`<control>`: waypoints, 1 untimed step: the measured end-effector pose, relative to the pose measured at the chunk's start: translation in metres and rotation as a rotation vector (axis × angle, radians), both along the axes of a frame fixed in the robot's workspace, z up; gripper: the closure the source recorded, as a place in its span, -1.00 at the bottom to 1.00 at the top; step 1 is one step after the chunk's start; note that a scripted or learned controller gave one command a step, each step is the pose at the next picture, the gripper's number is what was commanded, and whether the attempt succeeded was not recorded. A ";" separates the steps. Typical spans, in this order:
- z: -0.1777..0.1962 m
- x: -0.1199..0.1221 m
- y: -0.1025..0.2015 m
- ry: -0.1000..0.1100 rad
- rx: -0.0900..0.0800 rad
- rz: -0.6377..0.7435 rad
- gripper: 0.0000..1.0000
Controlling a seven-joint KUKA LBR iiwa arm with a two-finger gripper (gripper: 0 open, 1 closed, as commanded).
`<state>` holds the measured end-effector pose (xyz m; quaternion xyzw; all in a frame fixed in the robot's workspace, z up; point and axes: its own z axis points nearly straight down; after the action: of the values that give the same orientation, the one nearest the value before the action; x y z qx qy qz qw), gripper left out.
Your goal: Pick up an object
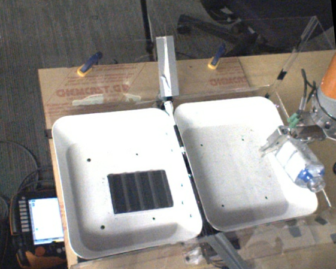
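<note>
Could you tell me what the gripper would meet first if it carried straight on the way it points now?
The gripper points left, over the right bin. Going on, it would likely meet that bin's bare floor first, though height is unclear.

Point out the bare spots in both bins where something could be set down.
Right bin: its floor is bare left of the gripper and clear bottle; that right edge is crowded. Left bin: bare around the dark ribbed tray, widest behind it.
</note>
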<state>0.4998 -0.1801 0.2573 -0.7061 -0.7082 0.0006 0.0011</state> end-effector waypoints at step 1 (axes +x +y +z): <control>-0.051 -0.002 0.052 -0.001 0.000 -0.071 -1.00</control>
<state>0.4975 -0.1283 0.2061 -0.7309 -0.6825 0.0004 0.0010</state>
